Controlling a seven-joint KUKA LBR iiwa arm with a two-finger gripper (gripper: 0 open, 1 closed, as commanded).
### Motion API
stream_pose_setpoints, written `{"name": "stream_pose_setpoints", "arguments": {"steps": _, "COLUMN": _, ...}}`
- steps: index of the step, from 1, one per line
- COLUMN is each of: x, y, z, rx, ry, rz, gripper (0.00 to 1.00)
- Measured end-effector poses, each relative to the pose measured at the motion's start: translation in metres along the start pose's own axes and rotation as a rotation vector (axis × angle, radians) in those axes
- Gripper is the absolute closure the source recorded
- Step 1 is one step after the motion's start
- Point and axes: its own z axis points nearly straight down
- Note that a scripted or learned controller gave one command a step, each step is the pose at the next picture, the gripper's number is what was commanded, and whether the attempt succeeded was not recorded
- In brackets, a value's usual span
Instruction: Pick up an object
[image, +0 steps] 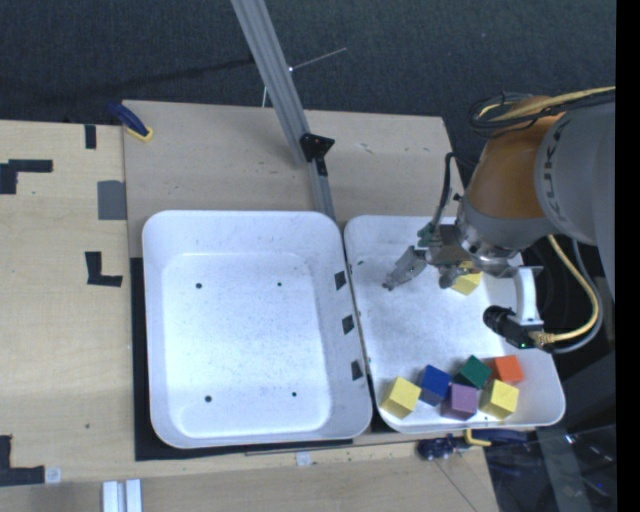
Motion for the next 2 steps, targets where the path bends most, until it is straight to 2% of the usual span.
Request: {"name": "stream_pose_setpoints", "arguments": {"steps": 2, "x": -0.004, "y": -0.007, "z": 0.09, "rx": -0.001, "ry": 0.0, "rz": -0.001, "gripper": 0.0}}
